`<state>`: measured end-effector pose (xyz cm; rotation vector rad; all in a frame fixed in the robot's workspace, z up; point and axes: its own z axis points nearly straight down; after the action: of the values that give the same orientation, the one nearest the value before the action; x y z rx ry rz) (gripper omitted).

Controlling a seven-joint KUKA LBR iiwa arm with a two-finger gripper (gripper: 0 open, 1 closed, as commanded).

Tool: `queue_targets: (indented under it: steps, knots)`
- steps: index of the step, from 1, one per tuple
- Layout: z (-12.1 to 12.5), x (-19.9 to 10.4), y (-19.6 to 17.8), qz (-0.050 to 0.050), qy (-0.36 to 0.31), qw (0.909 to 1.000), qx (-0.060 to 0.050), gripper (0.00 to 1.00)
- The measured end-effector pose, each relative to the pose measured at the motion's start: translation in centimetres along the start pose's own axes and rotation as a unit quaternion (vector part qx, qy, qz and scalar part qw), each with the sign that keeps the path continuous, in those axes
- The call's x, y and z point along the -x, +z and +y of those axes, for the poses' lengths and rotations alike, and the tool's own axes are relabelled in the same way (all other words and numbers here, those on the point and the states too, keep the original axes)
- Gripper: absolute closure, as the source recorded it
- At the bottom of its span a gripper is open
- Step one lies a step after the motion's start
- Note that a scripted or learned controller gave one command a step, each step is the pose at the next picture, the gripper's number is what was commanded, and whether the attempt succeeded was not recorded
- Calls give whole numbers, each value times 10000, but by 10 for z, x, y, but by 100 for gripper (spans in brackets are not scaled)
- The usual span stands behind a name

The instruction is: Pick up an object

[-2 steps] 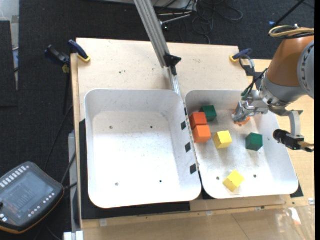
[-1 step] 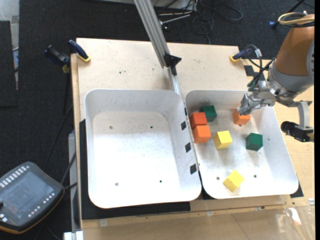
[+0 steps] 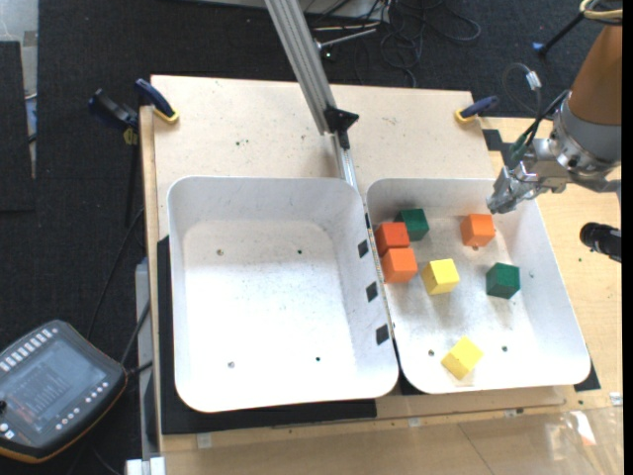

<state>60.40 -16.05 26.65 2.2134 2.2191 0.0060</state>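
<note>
Down at the lower left corner of the frame sits a grey handheld control pendant (image 3: 45,389) with a dark screen, off the bench. Up from it, the pale wooden bench (image 3: 247,127) carries two shallow white bins side by side: the left white bin (image 3: 198,206) and the right white bin (image 3: 554,344) where all the action is.

Seven small blocks lie scattered in that right bin. Nearest the bottom of the frame, a yellow cube (image 3: 461,357) tilted on its own. Further up, a second yellow cube (image 3: 441,276) with a dark green cube (image 3: 503,280) to its right. Left of those, two orange cubes stacked edge to edge in the picture, the upper orange cube (image 3: 392,235) touching the lower orange cube (image 3: 400,263), with another green cube (image 3: 413,224) tucked just beside them.

And here is the likely target: a lone orange cube (image 3: 478,230) at the upper right of the bin, standing apart from its neighbours. The gripper (image 3: 502,200) hangs just above and to the right of it, near the bin's rim, nothing between its fingers that I can see; whether those fingers are apart or together, I cannot tell from this angle.

My read: these cubes look light, rigid, flat-sided. Squeeze across two opposite faces, squarely, and it should lift without slipping.
</note>
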Motion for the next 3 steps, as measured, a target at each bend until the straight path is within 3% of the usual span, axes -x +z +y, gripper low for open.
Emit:
queue_targets:
  steps: [1, 3]
  knots:
    - [12, -57, 1, 15, -25, 10000, -28, 100]
    - [7, -163, 29, 22, -27, 10000, -48, 100]
